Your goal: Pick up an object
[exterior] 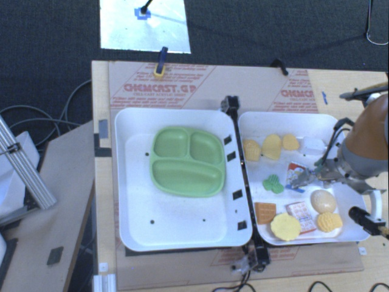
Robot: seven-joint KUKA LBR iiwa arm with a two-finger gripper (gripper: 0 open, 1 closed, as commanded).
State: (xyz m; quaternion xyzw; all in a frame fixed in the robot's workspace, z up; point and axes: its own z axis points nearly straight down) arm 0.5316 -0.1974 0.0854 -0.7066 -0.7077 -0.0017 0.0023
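Snack packet [296, 176] | mid right bin [255, 123], clear of neighbours, so reachable | gripper [311, 176] beside it; we cannot tell its state

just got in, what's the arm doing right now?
The arm reaches in from the right, its tool low in the right bin over a small red and white packet. I can't tell whether it holds anything. Toy food lies around it; the left bin holds a green divided plate.
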